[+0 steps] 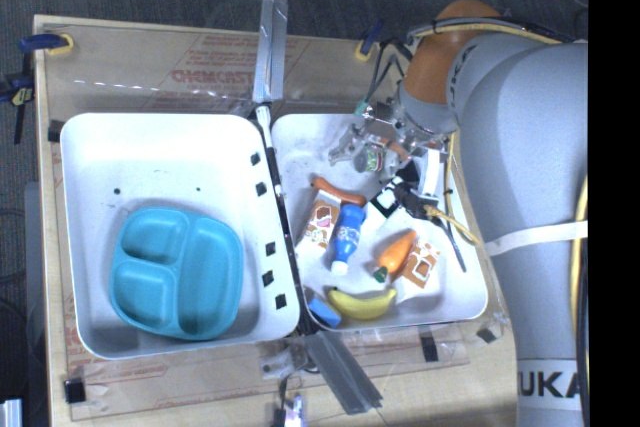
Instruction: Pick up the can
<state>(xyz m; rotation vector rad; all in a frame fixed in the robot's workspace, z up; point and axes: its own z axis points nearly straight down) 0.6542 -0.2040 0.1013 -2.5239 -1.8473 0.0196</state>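
Metal hand (366, 149) closed around the can (372, 158).

Can (372, 158) sits at right bin's (300, 145) far end.

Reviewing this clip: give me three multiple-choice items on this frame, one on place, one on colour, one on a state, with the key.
1. Where is the sectioned plate?
A. left bin
B. right bin
C. on the bench outside both bins

2. What colour is the bottle in the right bin?
A. red
B. blue with a white cap
C. green

3. How does the banana lie?
A. propped upright
B. flat, near the bin's front wall
C. between the gripper fingers

Key: 1 A, it sits in the left bin. 2 B, blue body, white cap. 3 B, it lies flat, apart from the gripper.
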